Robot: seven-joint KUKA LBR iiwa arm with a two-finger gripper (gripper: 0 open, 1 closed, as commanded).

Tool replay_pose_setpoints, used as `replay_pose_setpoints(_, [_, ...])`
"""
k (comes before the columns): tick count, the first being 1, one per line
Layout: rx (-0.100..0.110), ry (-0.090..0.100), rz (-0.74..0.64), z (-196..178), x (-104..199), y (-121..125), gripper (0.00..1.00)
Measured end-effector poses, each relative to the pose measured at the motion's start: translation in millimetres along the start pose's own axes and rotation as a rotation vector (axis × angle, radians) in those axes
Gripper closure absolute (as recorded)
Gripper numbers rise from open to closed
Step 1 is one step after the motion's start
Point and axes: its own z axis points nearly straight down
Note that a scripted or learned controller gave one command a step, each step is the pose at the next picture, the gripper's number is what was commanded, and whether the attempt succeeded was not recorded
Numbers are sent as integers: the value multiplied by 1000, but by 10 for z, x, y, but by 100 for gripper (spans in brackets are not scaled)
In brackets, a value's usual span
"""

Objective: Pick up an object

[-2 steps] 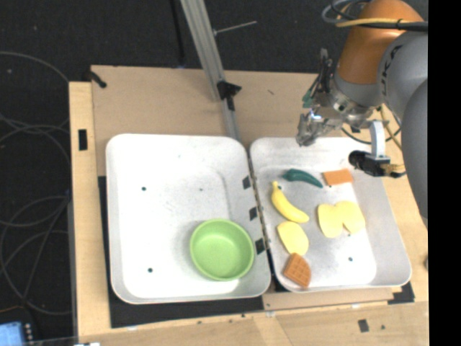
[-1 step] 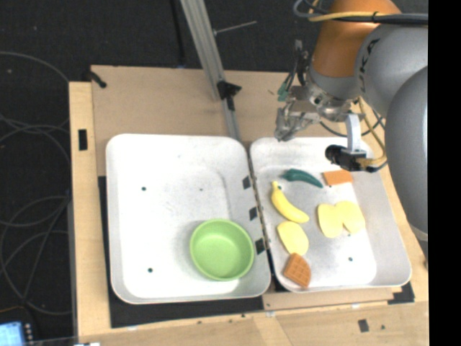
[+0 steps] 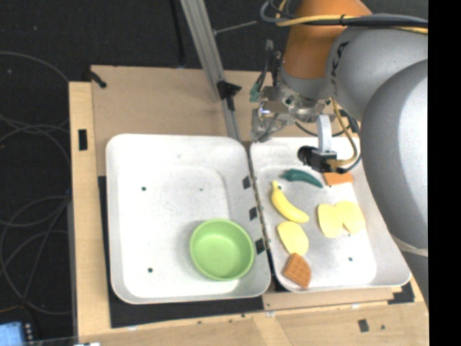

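The jaws hang over the far edge of the right bin, close to where it meets the left bin. I cannot tell if they are spread or pressed together.

The things to pick lie in the right bin, nearer the camera than the jaws: a banana, a teal piece, a yellow slice, a round yellow piece and a waffle. A green bowl sits in the left bin.

The arm could come straight down and hit the bin's rim. The food pieces lie flat and close together, so the jaws might slip off one or push its neighbour.
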Motion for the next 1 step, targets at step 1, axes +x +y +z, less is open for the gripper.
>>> replay_pose_setpoints(1, [-3,1,-2,-168,584,-69,100])
